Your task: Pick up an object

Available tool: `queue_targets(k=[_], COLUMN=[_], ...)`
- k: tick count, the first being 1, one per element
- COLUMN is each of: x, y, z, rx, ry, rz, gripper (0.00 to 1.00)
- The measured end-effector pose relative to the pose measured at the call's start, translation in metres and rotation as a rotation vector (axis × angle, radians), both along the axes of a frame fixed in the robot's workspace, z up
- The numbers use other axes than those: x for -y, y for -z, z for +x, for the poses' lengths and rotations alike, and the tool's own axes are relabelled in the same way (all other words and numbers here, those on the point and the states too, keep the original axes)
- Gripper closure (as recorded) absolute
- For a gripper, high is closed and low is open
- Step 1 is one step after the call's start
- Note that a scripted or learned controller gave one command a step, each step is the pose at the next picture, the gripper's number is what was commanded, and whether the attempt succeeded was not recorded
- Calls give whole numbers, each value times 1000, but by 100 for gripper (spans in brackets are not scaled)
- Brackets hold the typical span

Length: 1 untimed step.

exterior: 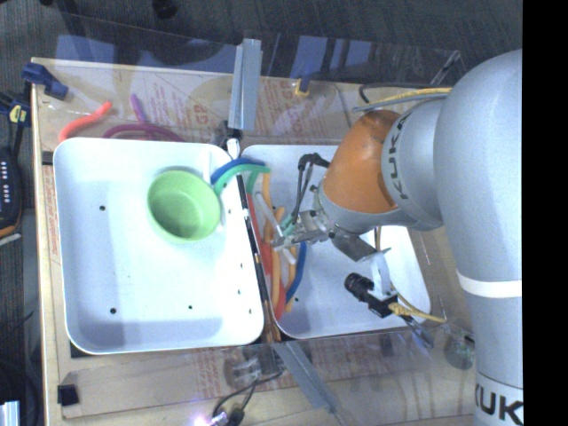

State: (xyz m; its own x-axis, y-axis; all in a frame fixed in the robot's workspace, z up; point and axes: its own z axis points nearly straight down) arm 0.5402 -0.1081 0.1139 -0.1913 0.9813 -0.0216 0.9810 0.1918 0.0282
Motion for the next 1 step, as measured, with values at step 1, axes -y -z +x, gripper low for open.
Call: queue_targets(k=[1], x=[-23], y=[-101], z=[60], rx=[-32], ry=[2], rz=[16], gripper=[100])
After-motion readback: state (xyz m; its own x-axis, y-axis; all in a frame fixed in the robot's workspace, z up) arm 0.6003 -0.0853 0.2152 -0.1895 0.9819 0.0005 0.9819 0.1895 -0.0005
